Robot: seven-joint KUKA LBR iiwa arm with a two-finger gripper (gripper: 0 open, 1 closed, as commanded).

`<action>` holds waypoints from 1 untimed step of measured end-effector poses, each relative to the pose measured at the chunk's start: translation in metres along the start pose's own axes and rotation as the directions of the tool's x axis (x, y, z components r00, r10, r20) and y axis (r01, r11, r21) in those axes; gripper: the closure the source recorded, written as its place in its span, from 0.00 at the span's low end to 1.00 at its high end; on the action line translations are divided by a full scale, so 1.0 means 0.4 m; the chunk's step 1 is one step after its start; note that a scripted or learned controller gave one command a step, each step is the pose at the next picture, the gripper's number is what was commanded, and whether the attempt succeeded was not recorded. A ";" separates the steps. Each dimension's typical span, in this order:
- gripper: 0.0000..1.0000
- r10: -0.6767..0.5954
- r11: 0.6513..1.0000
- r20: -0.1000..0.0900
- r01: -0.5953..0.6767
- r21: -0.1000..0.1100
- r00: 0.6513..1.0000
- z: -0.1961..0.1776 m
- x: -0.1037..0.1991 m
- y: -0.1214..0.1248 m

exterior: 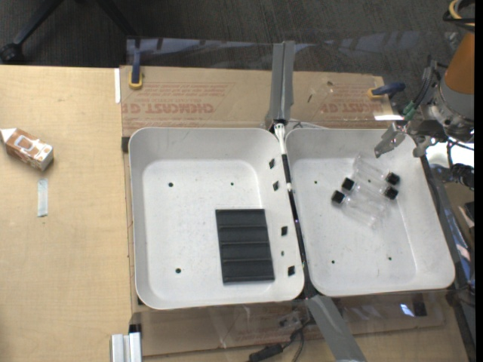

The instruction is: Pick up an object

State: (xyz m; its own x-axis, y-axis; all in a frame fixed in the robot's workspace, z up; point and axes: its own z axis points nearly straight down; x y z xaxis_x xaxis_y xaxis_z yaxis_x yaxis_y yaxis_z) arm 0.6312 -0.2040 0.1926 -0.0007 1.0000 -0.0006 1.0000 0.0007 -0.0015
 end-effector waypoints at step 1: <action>0.00 -0.048 0.999 0.000 0.048 0.000 0.999 0.226 0.014 -0.062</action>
State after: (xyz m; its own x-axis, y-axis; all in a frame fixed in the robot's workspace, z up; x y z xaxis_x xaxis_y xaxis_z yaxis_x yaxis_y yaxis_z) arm 0.6061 -0.1984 0.1020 -0.0487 0.9988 -0.0004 0.9988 0.0487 -0.0020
